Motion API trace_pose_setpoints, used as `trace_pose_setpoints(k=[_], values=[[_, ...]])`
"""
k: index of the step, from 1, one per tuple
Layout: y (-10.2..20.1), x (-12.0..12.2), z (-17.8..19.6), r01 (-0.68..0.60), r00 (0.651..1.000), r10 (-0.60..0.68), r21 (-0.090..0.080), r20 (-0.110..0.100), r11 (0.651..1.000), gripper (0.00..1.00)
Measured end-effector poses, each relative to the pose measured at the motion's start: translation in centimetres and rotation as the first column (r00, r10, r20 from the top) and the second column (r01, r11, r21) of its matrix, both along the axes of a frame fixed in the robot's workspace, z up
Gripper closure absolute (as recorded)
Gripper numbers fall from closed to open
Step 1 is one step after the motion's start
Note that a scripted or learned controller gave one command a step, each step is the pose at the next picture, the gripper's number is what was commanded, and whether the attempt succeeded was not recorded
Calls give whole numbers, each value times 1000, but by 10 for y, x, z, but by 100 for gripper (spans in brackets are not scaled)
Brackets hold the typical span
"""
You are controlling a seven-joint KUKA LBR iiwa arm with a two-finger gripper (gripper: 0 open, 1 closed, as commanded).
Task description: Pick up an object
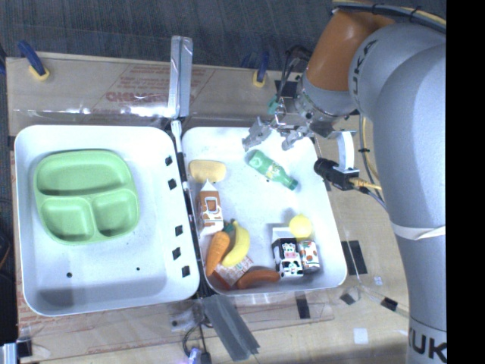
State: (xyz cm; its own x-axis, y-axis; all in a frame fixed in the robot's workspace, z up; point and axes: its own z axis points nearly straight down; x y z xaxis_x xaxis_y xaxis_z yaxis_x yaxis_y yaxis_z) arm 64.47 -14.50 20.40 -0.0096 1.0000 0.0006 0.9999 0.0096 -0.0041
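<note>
green bottle (270, 168) lies tilted in the right bin's (327, 203) far half, bare white floor all around it.
gripper (274, 130) hangs just above the bottle near the far rim, fingers spread, pinching nothing. one bread piece (207, 171), one small carton (210, 209), one carrot (217, 252), one banana (239, 245), one sausage (258, 277), one lemon (300, 226) crowd the near side. left bin (30, 279) carries one green divided tray (86, 196). wooden bench (98, 78) beneath.
</note>
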Motion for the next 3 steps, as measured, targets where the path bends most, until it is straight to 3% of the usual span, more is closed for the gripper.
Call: trace_pose_setpoints(k=[1,2,3], values=[[11,12,-7,-55,998,55,-1,5,998,0],[8,-22,-85,-159,987,159,0,1,987,0],[23,-57,-95,-449,893,449,-3,5,893,0]])
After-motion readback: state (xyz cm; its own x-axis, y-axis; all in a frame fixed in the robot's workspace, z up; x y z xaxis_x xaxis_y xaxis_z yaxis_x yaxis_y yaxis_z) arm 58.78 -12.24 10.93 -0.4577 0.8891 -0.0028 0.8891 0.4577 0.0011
